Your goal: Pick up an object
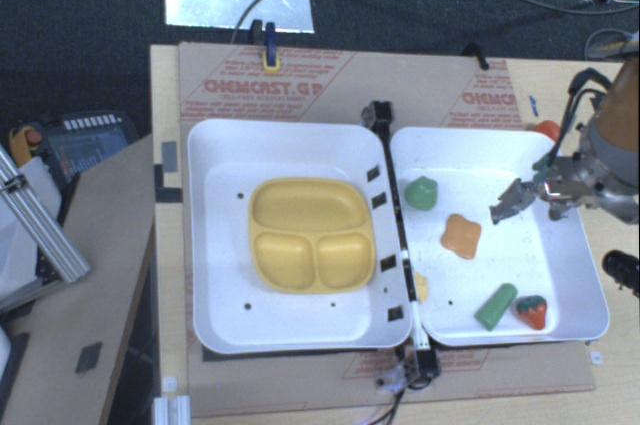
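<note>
The right bin (500, 148) holds a green pepper-shaped toy (421, 193), an orange flat piece (461, 236), a green cylinder (495, 306) and a red strawberry toy (532, 311). My gripper (512, 200) reaches in from the right, hanging over the right bin's middle, to the upper right of the orange piece. Its dark fingers (503, 207) point left and down, with nothing visible between them.
The left bin (220, 153) holds a yellow divided plate (308, 233). A small yellow piece (421, 288) lies by the divider between the bins. The arm's grey body (610, 163) overhangs the right bin's right edge.
</note>
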Motion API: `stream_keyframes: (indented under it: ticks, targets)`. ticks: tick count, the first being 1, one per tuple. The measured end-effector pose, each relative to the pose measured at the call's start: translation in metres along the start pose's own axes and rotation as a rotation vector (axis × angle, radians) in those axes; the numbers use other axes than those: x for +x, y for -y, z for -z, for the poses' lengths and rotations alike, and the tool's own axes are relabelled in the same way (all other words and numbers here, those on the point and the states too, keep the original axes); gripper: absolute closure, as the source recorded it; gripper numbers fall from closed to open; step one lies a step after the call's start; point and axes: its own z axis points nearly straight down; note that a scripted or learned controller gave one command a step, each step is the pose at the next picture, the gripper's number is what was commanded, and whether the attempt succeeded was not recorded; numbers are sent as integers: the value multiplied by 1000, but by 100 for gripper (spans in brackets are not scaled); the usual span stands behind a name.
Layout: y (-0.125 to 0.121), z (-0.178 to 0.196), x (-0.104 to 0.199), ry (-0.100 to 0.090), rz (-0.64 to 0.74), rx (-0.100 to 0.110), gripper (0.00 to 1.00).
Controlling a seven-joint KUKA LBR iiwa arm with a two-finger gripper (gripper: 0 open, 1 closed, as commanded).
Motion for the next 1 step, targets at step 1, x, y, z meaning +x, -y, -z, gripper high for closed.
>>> stream_keyframes:
  ticks: [1]
  targets:
    - [4, -48, -9, -1, -3, 5, 0]
